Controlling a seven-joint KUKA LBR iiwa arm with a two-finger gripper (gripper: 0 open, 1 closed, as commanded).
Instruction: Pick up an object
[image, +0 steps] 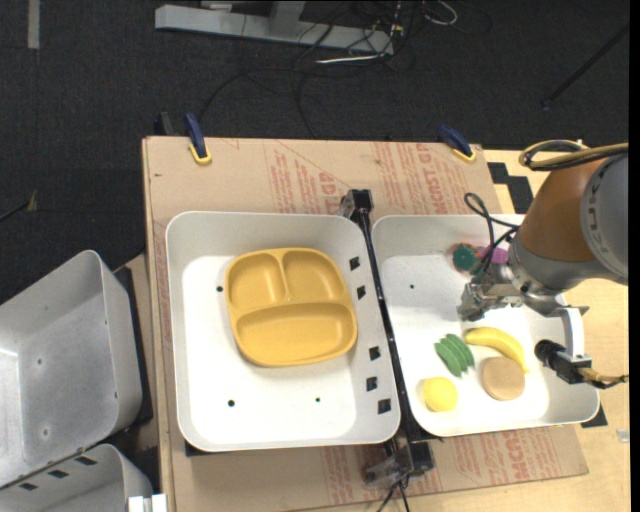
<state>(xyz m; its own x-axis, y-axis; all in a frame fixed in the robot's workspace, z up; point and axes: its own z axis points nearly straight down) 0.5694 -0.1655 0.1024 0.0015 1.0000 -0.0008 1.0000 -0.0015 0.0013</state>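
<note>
White plastic forms the two shallow bins that sit side by side on the cardboard-topped counter (260, 170). The claw (478, 300) hangs low inside the right bin (420, 245), near its middle; whether it is spread or pressed together cannot be told, and nothing is seen caught in it. Just below the claw lies a yellow banana (498, 343), close but apart from it. Beside the banana, toward the bin divider, rests a green leafy piece (455, 354). Further down from the claw sit a yellow lemon (439, 394) and a round tan piece (502, 379), the tan piece touching the banana's lower edge. Just above the claw, against the arm (570, 225), a small teal object (465, 257) lies with something pink (495, 255) next to it; their shapes are partly hidden. Well across the divider from the claw, the left bin (190, 300) holds a yellow divided plate (291, 306) lying flat. Blue clamps (197, 138) grip the counter's far edge.
</note>
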